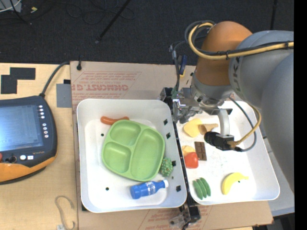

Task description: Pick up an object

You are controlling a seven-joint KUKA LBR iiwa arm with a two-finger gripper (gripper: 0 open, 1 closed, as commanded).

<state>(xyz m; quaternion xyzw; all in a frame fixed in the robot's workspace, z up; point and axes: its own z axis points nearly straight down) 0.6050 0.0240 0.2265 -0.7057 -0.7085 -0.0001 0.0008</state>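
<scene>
My gripper (186,110) hangs under the orange wrist band at the far left corner of the right bin (268,176). Just in front of it lie a yellow wedge (194,128) and a tan piece (209,127). Nearer the front are a brown bar (200,151), a red toy vegetable (191,161), a green pod (202,188) and a yellow banana (233,182). Nothing shows in the gripper's grasp.
The left bin (88,176) holds a green divided plate (133,150), an orange stick (114,120), a green bunch (166,166) and a blue bottle (148,189). A black cable end (218,140) dangles over the right bin. A teach pendant (24,133) sits at far left.
</scene>
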